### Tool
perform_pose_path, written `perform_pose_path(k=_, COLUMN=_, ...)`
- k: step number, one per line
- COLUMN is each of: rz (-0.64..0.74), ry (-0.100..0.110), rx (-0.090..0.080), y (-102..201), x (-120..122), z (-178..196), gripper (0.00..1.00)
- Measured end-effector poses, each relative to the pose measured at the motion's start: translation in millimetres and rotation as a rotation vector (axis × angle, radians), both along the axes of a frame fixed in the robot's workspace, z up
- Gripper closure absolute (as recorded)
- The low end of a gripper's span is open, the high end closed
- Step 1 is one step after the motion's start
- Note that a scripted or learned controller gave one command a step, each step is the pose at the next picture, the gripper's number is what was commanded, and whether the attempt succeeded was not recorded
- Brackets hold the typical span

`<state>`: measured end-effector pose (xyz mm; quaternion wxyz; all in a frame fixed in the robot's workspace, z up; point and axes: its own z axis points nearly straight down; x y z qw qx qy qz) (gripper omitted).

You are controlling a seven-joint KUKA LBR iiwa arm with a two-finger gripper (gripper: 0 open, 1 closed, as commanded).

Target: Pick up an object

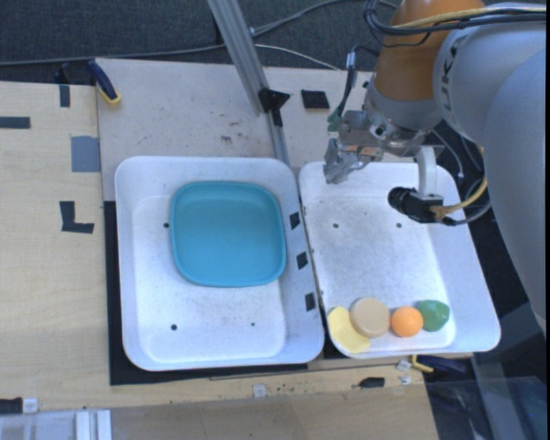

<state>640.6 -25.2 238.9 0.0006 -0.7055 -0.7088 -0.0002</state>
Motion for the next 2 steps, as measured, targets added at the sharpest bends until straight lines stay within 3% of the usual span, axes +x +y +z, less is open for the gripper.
perform_pose_path(k=2, rz=0.0, ry=0.0, rx=0.0, y=115, x=3, z=-3, gripper=1.0)
